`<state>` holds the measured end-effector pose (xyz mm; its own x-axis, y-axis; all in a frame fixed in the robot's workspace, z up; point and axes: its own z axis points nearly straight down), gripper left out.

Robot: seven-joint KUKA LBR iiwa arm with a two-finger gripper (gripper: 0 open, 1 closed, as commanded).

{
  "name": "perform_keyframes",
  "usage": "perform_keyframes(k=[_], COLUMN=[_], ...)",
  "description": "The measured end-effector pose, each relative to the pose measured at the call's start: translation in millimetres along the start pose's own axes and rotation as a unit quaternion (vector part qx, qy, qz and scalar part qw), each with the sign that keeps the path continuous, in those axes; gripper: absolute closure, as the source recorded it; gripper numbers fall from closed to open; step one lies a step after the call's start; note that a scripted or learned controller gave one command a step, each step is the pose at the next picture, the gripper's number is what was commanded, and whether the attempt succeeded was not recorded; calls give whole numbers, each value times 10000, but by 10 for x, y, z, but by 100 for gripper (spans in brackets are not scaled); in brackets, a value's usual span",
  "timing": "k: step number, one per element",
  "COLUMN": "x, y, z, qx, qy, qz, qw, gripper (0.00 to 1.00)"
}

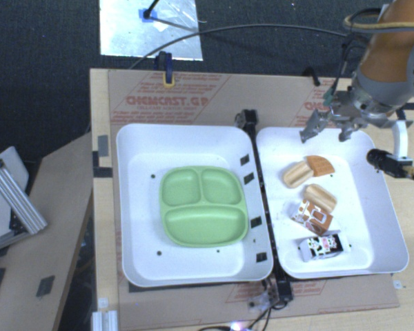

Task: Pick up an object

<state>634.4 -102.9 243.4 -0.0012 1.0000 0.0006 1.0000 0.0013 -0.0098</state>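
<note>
gripper [328,128] spread, empty, above right bin [379,205] far edge; buns [308,171] below; green tray [203,205] left bin [138,185]

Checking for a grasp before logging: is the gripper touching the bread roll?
Apart. The camera view shows the gripper open above the right bin's far edge, with bare white floor between it and the bread roll.

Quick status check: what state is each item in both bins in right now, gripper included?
Two-finger gripper: open, holding nothing, over the right bin's far edge.
Green three-compartment plastic plate: upright, flat in left bin.
Tan bread roll: lying flat.
Brown toast slice: touching the roll.
Black-and-white carton: on its side.
</note>
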Motion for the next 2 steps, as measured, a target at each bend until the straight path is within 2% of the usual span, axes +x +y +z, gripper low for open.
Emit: perform_keyframes(k=[1, 2], x=[2, 95], y=[22, 62], z=[-70, 481], qx=[-59, -44], qy=[-6, -3], qz=[-9, -25], qw=[10000, 10000], gripper=[0, 0])
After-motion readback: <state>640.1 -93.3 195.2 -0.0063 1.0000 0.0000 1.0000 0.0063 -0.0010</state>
